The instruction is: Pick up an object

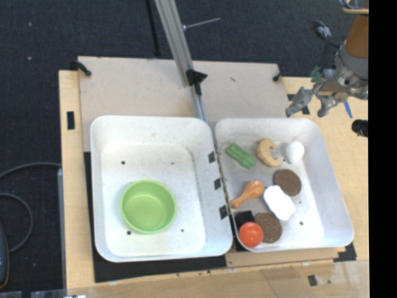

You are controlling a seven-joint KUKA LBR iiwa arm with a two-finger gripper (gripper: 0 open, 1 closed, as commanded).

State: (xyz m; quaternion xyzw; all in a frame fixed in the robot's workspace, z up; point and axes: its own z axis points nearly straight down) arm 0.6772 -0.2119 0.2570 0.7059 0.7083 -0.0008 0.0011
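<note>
I note the gripper (313, 102) poised above the right bin's (332, 185) far rim, jaws spread and holding nothing; I would descend squarely over the white egg (294, 151) near that far edge, clear of the neighbouring bagel piece (268, 153).

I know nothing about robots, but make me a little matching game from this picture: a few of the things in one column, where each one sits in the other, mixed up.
Things:
1. green bowl
2. red ball
3. green stick
4. gripper

Places:
A. near corner of the right bin, by the divider
B. above the right bin's far edge
C. left bin
D. far part of the right bin, next to the divider

Pairs: 1-C, 2-A, 3-D, 4-B
</note>
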